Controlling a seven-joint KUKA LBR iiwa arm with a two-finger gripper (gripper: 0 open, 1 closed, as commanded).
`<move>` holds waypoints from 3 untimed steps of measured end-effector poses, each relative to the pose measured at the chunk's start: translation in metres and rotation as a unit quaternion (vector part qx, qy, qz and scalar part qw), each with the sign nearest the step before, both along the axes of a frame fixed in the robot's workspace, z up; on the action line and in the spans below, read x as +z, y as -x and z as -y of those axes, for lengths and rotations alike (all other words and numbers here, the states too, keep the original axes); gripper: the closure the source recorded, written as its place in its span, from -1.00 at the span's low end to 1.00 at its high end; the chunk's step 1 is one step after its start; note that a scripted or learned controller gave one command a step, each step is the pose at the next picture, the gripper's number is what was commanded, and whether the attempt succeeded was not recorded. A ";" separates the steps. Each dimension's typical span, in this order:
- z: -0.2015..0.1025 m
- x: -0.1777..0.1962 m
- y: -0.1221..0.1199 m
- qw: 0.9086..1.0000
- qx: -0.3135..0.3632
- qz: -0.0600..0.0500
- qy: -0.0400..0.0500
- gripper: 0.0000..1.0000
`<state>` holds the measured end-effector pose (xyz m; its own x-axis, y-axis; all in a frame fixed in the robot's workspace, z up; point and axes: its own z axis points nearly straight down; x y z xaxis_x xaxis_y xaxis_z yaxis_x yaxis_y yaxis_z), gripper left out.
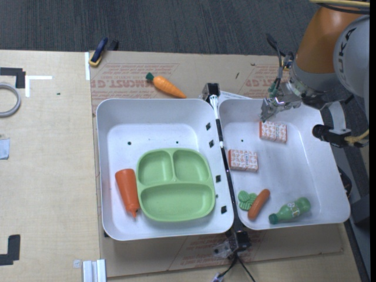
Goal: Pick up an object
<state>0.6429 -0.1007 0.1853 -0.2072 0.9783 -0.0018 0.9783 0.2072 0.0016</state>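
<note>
Bench across frame, two white bins: left bin, right bin. Green divided plate plus carrot in left bin; second carrot outside, upper centre. Two patterned blocks: one directly below gripper, upper right, apparently touching; grip cannot tell. Other block lower left. Green bottle at bottom.

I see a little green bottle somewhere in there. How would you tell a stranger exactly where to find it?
Start at the right-hand white bin of the two. Look to its near right corner, beside a small carrot. The green bottle lies there on its side, the bin's only bottle shape and glossy green, unlike the two patterned blocks farther back.
</note>
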 end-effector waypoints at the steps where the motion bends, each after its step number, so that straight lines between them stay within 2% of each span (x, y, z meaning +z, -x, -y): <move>1: 0.000 0.000 0.000 1.000 0.000 0.000 0.000 -1.00; 2: 0.028 -0.087 0.014 0.997 0.074 0.004 0.001 -1.00; 3: 0.030 -0.076 0.012 0.997 0.073 0.008 0.004 1.00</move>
<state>0.6309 -0.1312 0.1093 -0.3474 0.9376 -0.0145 0.9375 0.3476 0.0149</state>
